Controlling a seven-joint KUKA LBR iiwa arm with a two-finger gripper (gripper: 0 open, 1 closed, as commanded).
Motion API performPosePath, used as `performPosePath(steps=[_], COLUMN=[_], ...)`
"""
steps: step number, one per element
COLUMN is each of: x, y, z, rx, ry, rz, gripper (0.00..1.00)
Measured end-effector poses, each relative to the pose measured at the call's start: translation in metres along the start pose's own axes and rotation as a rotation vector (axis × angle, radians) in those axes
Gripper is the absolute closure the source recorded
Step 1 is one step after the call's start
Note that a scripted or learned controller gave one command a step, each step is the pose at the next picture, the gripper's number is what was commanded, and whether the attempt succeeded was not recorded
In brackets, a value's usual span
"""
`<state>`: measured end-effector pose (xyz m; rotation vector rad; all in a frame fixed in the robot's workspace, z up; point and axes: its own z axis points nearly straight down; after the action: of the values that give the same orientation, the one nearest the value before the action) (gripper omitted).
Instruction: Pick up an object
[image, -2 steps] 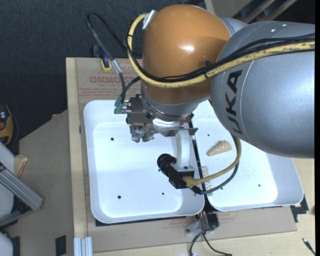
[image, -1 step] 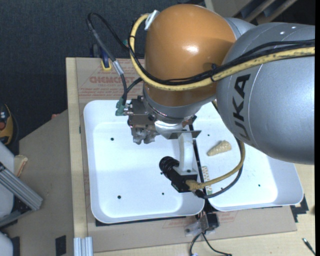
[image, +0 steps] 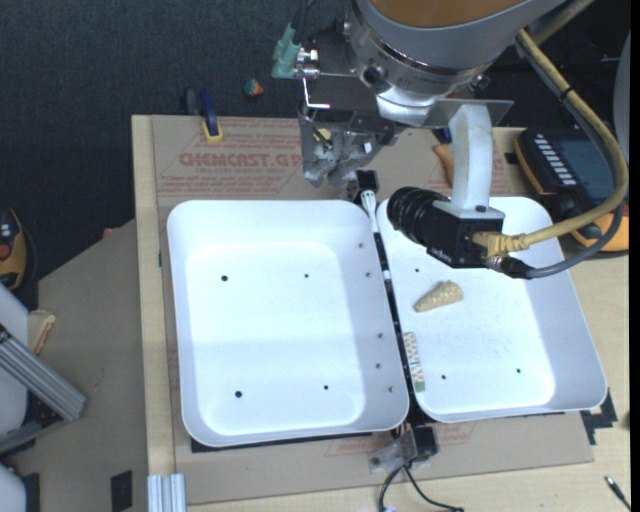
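Camera view looks down at a slant on two shallow white bins set side by side on the surface (image: 200, 155). Its left bin (image: 190, 300) shows a bare floor marked by a few dark dots. Its right bin (image: 560, 340) holds one small tan cone-shaped object (image: 439, 296), lying on its side near the bin's middle, well apart from every wall and with open floor on all sides. Both bins meet along a central seam, where their inner rims touch. Above the far end of that seam hangs the arm's wrist with the jaws (image: 335, 160), over the brown board beyond the bins' far rims; whether they are apart or together cannot be told. A black camera unit (image: 440, 228) on the arm hovers over the right bin's far-left corner, near the object.
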<state>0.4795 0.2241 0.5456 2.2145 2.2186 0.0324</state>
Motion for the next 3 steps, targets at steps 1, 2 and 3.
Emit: performPosePath(steps=[1,2,3], x=[-0.132,-0.049,0.000], y=[0.007,0.021,0.055], z=[0.022,0.198,0.300], rx=[0.022,0.037,0.032], ry=[-0.013,-0.014,-0.013], rz=[0.017,-0.004,-0.002], gripper=[1.00,1.00,1.00])
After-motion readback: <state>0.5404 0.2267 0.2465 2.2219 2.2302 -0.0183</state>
